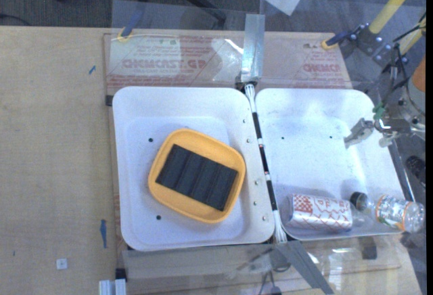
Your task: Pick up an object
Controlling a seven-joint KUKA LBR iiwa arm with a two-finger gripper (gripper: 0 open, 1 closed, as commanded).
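The bottle (355,210) lies on its side along the near wall of the right bin (311,118); probably light, slick and rollable, best taken across its middle (the wall crowds it). The gripper (369,130), at the bin's right rim, looks empty; its opening I cannot tell.

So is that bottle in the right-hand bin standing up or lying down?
Lying down. The bottle rests on its side along the near edge of the right bin, dark cap pointing left toward the patterned can.
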